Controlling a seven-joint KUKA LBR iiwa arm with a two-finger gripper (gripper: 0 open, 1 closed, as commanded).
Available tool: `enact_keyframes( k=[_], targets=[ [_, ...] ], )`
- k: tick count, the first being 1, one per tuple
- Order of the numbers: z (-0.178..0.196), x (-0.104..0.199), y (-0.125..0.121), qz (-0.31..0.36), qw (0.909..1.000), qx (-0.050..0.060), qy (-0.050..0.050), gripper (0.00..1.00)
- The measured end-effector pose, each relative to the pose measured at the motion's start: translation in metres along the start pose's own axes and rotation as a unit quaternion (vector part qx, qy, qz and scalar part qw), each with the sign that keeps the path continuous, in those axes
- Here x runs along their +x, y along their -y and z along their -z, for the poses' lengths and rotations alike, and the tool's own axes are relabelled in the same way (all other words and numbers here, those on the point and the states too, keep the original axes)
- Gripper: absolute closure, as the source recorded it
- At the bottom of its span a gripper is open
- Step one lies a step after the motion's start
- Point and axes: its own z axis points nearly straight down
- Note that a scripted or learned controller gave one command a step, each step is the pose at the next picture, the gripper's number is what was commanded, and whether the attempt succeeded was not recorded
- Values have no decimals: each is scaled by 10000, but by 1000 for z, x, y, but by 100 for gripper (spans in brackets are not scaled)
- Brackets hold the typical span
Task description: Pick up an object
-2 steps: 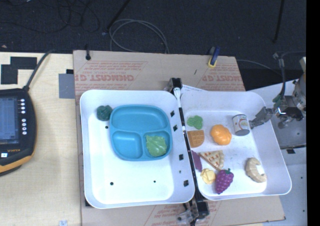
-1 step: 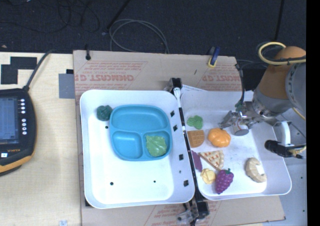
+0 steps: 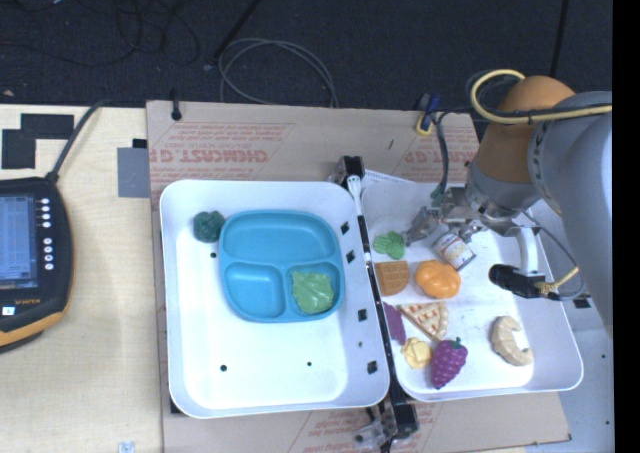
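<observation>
Two shallow white bins sit side by side on the desk. The left bin (image 3: 190, 361) carries a blue three-compartment plastic tray (image 3: 262, 253) with a light green leafy toy (image 3: 313, 291) in its lower right compartment, and a dark green round toy (image 3: 208, 226) just beside the tray's upper left corner. The right bin (image 3: 545, 366) holds a green broccoli-like toy (image 3: 388, 243) near its left edge, a tan bread slice (image 3: 391, 277), an orange round fruit (image 3: 437, 280), a waffle wedge (image 3: 425, 318), a small yellow piece (image 3: 416, 351), a purple grape bunch (image 3: 448, 361) near the lower edge, and a beige croissant (image 3: 511, 339) toward the lower right corner. The grey arm's end effector (image 3: 450, 239) hangs over the bin's upper middle, just above the orange fruit; whether it is open or closed I cannot tell.
</observation>
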Motion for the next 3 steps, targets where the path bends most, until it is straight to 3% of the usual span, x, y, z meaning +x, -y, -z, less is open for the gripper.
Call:
enact_keyframes(
  k=[1,2,3],
  targets=[
    [0,15,64,-46,10000,25,10,0],
    [11,13,62,-61,10000,0,16,100],
    [11,13,62,-67,10000,3,16,0]
  ],
)
